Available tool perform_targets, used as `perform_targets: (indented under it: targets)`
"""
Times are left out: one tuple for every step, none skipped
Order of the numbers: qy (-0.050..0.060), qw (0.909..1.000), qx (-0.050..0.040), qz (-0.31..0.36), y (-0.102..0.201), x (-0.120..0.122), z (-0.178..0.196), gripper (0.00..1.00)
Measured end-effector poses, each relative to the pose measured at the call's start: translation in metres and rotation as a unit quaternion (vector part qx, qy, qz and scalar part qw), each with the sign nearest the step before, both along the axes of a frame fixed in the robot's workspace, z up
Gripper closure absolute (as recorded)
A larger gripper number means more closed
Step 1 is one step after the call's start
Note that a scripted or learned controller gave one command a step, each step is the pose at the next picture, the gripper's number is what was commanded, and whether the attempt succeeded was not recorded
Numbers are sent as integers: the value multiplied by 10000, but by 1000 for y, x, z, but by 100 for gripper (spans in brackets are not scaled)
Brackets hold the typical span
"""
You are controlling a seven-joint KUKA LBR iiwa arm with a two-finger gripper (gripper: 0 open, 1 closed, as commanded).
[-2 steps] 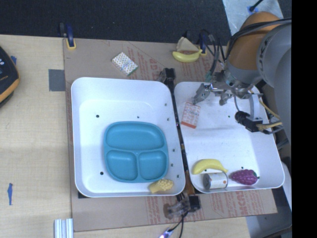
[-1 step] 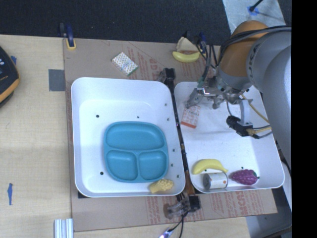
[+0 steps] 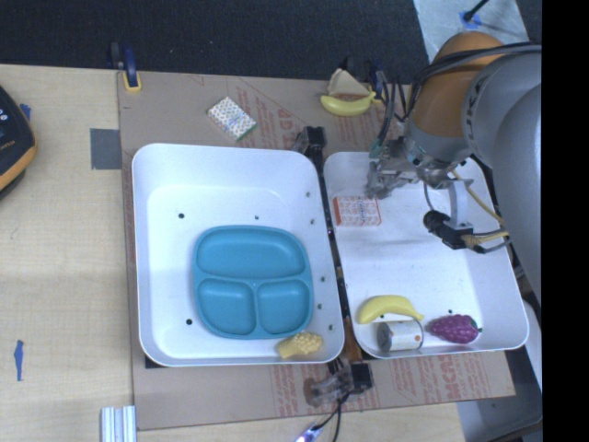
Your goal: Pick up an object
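So basically, nothing was picked up yet at this point. The gripper [image 3: 380, 184] was lowered into the far end of the right bin [image 3: 502, 274], just beside a small red-and-white packet [image 3: 356, 212] lying flat on the bin floor. Whether the gripper was spread or pinched together couldn't be told from this angle, and nothing was seen lifted in it.

The other stuff in that bin was left well apart from it at the near end: a yellow banana [image 3: 387, 308], a little can [image 3: 399, 335] touching it, and a purple bunch of grapes [image 3: 454, 329].

In the left bin [image 3: 147, 247] a blue divided plate [image 3: 251, 279] was sitting with a yellow corn piece [image 3: 300, 344] by its near edge.

Judged from that, the packet looked like the likely target, and the actual grab and lift were still to be done.
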State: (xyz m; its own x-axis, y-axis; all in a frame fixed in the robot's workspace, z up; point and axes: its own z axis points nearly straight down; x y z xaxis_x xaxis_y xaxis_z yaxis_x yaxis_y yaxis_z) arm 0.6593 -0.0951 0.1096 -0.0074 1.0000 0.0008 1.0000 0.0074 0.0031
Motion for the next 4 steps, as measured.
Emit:
perform_targets:
  targets:
    - [32, 10000, -9, -24, -42, -46, 12, 100]
    - [39, 10000, -12, -16, -42, -46, 22, 100]
    - [45, 10000, -17, -9, -44, -46, 32, 100]
    - [49, 10000, -22, -4, -45, -46, 43, 100]
